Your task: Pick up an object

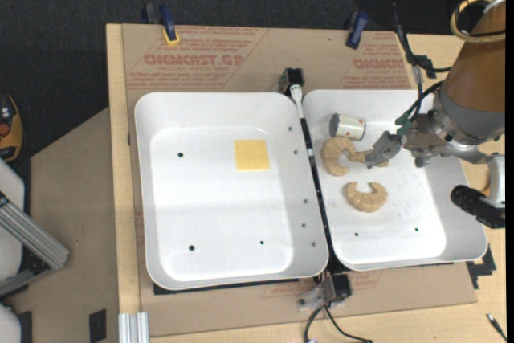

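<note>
In the right bin (422,217) lie two tan croissants, one (337,154) near the divider and another (366,196) just below it. A small white and grey cylinder (348,125) rests above them. A flat yellow square (251,155) sits in the left bin (161,197). My gripper (402,153) hovers over the right bin's upper right part, open, with its left finger (382,150) close to the right end of the upper croissant. Nothing sits between the fingers.
The bins stand side by side on a brown board (241,52) held by blue clamps (167,18). A black fitting (291,80) sits at the top of the divider. The arm's grey and orange body (478,84) overhangs the right bin's right side.
</note>
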Controlling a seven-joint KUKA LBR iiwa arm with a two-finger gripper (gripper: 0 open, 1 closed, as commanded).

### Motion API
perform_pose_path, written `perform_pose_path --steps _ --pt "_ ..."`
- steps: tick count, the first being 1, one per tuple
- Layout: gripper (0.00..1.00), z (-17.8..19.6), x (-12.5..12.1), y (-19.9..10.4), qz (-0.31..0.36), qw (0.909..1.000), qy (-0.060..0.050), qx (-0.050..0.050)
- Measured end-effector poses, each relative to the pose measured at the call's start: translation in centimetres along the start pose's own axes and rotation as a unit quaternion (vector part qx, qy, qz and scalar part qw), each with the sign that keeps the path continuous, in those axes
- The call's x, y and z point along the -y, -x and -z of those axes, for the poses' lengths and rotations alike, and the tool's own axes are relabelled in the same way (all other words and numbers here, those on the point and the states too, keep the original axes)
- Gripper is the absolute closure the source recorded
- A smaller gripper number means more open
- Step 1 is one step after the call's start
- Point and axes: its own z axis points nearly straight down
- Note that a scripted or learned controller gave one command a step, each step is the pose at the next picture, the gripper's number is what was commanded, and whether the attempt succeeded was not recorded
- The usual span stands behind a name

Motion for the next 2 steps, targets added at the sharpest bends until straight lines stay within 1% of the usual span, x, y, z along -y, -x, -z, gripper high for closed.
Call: perform_pose_path --steps 1,2 --pt "0.0 -13.8 3.1 -0.2 -0.001 1.0 -0.007 -0.002" --pt "0.0 -14.7 -0.9 1.9 0.0 1.0 0.002 0.001"
